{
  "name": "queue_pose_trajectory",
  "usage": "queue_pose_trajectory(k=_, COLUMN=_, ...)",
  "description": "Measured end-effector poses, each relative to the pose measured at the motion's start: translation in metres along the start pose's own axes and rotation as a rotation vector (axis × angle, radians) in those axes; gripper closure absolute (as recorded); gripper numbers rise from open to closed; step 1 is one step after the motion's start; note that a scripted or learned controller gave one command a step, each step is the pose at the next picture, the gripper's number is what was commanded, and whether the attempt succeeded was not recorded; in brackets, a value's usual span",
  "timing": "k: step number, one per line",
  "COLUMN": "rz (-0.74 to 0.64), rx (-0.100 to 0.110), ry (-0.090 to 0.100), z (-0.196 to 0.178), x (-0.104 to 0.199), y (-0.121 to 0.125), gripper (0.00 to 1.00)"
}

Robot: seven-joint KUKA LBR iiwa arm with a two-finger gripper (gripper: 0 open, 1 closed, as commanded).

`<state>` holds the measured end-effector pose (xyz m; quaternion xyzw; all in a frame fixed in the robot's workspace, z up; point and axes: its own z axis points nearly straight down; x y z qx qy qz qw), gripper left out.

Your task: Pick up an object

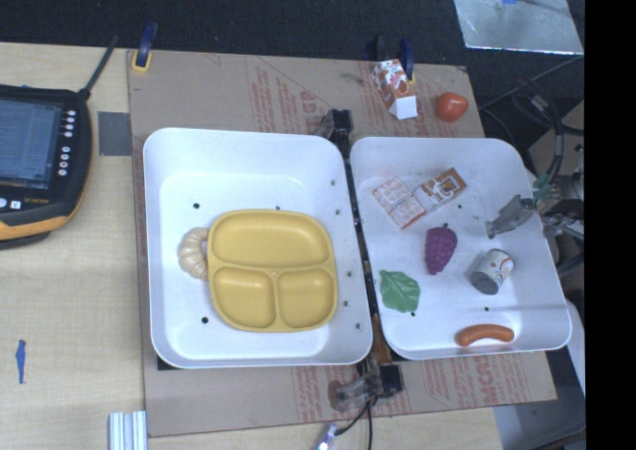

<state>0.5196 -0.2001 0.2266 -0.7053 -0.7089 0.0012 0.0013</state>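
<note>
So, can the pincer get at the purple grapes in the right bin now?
Probably yes. The pincer is at the right bin's right side, and the purple grapes lie uncovered, apart from the can and the cartons.

Gripper (512, 214) at right edge of frame: fingers too small and dark to read, arm behind it lost in clutter. Beige item (192, 252) mid-left sits partly hidden under yellow divided plate (270, 269). Tablet (40, 160) at upper left cut off by frame edge. Print on two cartons (417, 197) upper right too small to read.
</note>
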Motion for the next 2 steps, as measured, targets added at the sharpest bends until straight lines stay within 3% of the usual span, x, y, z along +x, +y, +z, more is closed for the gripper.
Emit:
queue_pose_trajectory(k=1, rz=-0.002, rx=0.002, ry=0.0, z=0.136, x=0.07, y=0.034, gripper=0.0)
queue_pose_trajectory(k=2, rz=-0.005, rx=0.003, ry=-0.001, z=0.125, x=0.068, y=0.034, gripper=1.0)
